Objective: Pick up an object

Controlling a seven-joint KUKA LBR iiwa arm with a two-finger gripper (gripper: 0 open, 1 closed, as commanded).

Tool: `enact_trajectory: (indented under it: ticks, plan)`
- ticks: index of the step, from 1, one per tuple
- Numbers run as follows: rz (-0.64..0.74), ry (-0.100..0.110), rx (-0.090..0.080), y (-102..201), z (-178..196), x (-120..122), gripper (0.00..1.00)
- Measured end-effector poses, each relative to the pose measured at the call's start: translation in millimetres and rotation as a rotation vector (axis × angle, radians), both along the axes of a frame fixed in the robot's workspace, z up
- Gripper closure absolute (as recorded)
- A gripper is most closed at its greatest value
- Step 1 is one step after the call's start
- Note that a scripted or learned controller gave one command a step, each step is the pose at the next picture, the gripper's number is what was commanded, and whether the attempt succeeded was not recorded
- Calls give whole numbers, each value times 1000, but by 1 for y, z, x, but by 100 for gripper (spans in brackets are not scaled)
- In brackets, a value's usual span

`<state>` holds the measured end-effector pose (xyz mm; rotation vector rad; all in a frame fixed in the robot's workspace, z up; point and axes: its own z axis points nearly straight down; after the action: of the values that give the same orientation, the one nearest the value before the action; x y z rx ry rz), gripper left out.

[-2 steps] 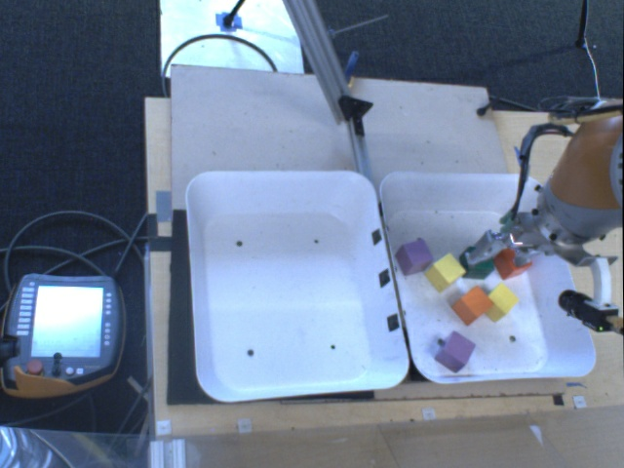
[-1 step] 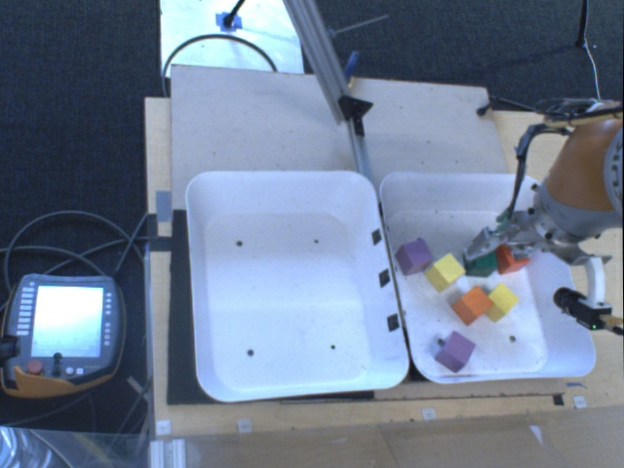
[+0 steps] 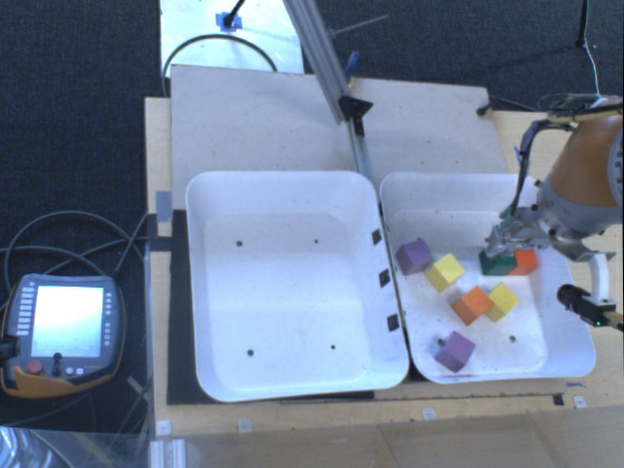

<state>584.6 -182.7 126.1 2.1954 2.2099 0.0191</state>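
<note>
Nearest, right bin (image 3: 575,364): purple block (image 3: 455,350) by the front wall. Behind it — orange block (image 3: 473,304) touching a yellow block (image 3: 503,300). Further back, a second yellow block (image 3: 445,271) and second purple block (image 3: 413,256), just beside each other. Gripper (image 3: 505,245) set down on a green block (image 3: 499,263), red-orange block (image 3: 526,261) touching it — grip on the green block cannot be told. Left bin (image 3: 210,261): adjoining.

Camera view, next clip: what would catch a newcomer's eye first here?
The cluster of coloured blocks in the right bin: two purple, two yellow, two orange and a green block. The gripper is down right at that green block, near the bin's far right. The left bin beside it shows bare white floor.
</note>
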Motion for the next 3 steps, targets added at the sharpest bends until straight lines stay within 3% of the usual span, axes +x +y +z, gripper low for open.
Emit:
enact_trajectory:
  ticks: [1,3]
  plan:
    - [-4,21,8,-7,52,-6,100]
    - [-1,20,7,-9,163,2,100]
